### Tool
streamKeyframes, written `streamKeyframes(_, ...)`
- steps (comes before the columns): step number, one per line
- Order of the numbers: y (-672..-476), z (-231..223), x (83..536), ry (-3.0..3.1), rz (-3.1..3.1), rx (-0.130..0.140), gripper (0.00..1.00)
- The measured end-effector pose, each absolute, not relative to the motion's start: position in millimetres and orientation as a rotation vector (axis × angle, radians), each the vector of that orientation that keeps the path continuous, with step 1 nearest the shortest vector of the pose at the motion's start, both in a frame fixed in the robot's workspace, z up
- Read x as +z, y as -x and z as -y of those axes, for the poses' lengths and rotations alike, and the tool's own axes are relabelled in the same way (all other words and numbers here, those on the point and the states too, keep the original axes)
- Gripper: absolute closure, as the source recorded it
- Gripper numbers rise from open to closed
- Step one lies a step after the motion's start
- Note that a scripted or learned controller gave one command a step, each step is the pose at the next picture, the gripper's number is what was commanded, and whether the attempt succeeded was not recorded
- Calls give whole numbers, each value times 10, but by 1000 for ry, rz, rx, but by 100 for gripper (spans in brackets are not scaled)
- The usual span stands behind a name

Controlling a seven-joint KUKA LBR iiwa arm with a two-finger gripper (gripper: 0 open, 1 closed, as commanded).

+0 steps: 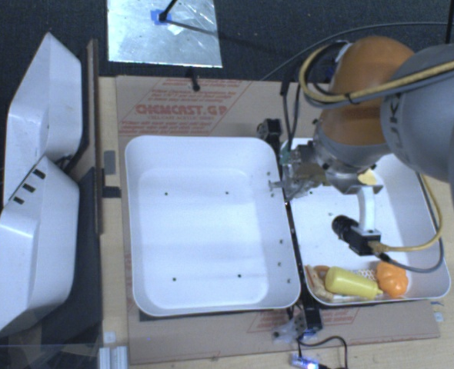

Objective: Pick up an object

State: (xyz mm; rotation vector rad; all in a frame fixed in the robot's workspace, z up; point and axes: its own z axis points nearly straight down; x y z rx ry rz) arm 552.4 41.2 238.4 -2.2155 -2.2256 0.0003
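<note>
Over the right bin: the grey arm reaches in from the right edge, its orange band bulging above the wrist.
Arm pose: bent down toward the right bin, wrist angled to the divider between the two bins.
Gripper: the gripper sits at the right bin's left wall, close to the left bin; whether it is parted or closed I cannot tell, and nothing can be seen between its tips.
Yellow object: a yellow object lies on its side in the right bin's near corner, well apart from the gripper.
Orange object: an orange object lies just beside the yellow one, at its right end.
Black part: a black cylindrical piece with a yellow cable hangs over the right bin's floor, above the yellow object.
Hidden: the far half of the right bin lies under the arm.
Hard to make out: small items around the yellow object blur together; the gripper's tips merge with clutter at the divider.
</note>
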Motion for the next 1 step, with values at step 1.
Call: streamKeyframes(1, -5362, -840, 2395, 2217, 2226, -2, 100)
